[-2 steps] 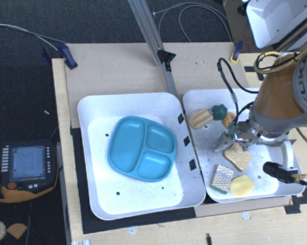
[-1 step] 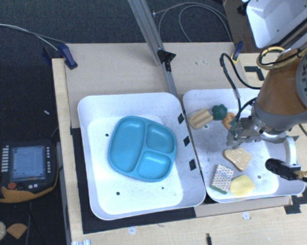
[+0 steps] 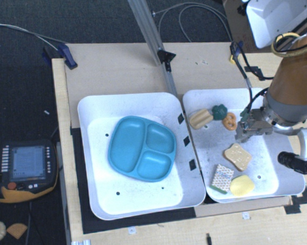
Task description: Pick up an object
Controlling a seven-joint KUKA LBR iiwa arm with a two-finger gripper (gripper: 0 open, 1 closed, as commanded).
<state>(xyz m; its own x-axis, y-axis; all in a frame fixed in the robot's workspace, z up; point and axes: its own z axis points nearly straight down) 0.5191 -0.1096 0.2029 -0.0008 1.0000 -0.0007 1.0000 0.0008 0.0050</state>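
My gripper (image 3: 244, 133) hangs over the right bin (image 3: 272, 190), just above the bin floor, right of an orange pretzel-like piece (image 3: 229, 122) and above a tan bread slice (image 3: 238, 156). A tan roll (image 3: 200, 118) and a dark green lump (image 3: 219, 111) lie at the bin's far left. Near the front lie a pale patterned cracker (image 3: 222, 178) and a yellow lemon-like piece (image 3: 242, 186). I see nothing between the fingers.
The left bin (image 3: 101, 200) holds a blue divided plate (image 3: 142, 148). A metal pole (image 3: 150, 29) slants in from the top toward the bins' divider. A handheld pendant (image 3: 26, 168) lies off the bench at left. Cables run along the right bin's far side.
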